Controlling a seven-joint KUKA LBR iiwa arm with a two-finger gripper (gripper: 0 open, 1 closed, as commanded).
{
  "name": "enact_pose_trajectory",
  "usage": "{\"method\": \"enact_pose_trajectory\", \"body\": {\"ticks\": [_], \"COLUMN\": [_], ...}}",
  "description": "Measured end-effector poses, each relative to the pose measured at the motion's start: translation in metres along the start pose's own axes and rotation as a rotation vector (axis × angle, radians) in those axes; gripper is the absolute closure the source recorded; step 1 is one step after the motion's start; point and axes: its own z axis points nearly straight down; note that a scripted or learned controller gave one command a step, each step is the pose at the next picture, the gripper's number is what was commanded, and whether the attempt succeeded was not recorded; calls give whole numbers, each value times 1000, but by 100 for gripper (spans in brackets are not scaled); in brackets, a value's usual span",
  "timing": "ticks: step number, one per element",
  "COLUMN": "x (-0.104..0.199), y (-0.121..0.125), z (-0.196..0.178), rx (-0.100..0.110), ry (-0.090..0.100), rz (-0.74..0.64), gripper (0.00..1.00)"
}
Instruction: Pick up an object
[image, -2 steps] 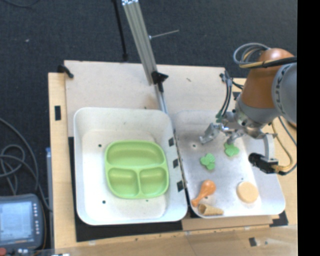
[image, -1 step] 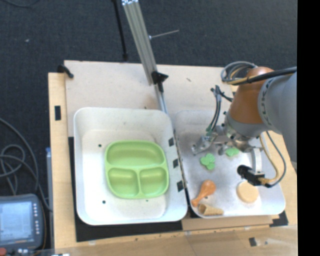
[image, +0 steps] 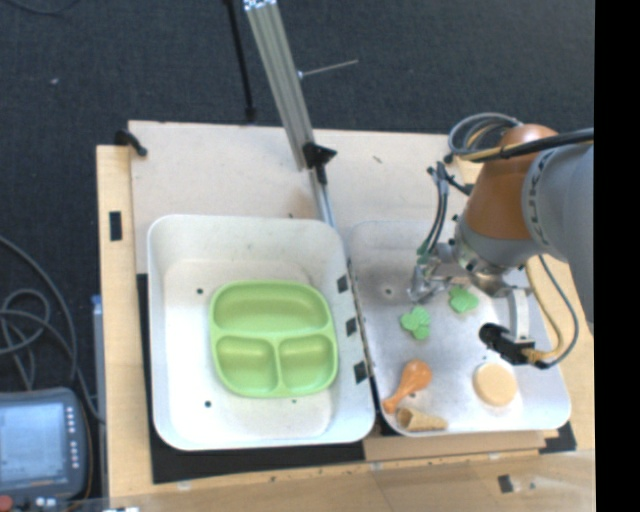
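Note:
In the right bin (image: 380, 250) lie several small toys. A green leafy piece (image: 416, 322) sits near the middle and a second green piece (image: 463, 299) lies to its right. An orange drumstick (image: 412, 380) and a tan wedge (image: 425, 420) rest near the front wall. A round tan bun (image: 494, 384) sits at the front right. My gripper (image: 427, 286) hangs low over the bin's back middle, just behind the first green piece and left of the second. Nothing shows between its tips.
The left bin (image: 180, 300) holds a light green divided plate (image: 272, 337). A slanted metal post (image: 290, 100) rises behind the bins where they meet. The grey and orange arm (image: 520, 200) covers the right bin's back right corner.

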Motion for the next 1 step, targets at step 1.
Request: {"method": "enact_pose_trajectory", "body": {"ticks": [1], "x": [-5], "y": [2], "z": [-65], "rx": [-4], "ry": [-1], "rz": [-4], "gripper": [100]}}
